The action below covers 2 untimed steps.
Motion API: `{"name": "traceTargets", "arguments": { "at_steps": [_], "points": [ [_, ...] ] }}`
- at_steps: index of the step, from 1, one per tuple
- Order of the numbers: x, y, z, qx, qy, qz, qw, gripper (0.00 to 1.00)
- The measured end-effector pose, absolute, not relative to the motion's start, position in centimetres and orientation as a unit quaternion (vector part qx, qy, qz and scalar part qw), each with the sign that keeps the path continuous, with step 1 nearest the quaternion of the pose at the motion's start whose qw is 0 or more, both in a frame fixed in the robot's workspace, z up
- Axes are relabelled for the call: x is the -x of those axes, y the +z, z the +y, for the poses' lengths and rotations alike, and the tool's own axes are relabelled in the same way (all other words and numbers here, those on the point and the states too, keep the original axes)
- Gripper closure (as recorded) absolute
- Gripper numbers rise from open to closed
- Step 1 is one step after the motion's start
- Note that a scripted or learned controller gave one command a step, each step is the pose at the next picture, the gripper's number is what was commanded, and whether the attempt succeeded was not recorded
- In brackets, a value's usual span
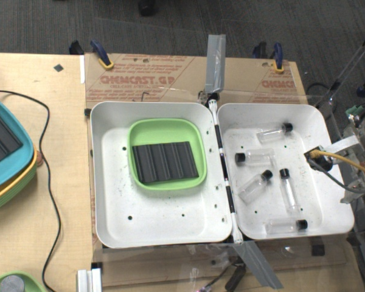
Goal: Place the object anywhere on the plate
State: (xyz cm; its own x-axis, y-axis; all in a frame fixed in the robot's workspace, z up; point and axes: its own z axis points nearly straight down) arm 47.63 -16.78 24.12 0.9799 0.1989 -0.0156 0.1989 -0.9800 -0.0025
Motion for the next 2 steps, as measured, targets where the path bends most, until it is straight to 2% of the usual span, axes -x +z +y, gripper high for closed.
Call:
{"name": "traceTargets", "arguments": {
  "at_steps": [1, 2],
  "points": [
    [-47.7, 23.1, -17.7, 0.995, 0.0035, -0.099, 0.001, 0.00],
    [-47.7, 24.4, -11.3, 0.995, 0.0029, -0.101, 0.001, 0.00]
  ]
}}
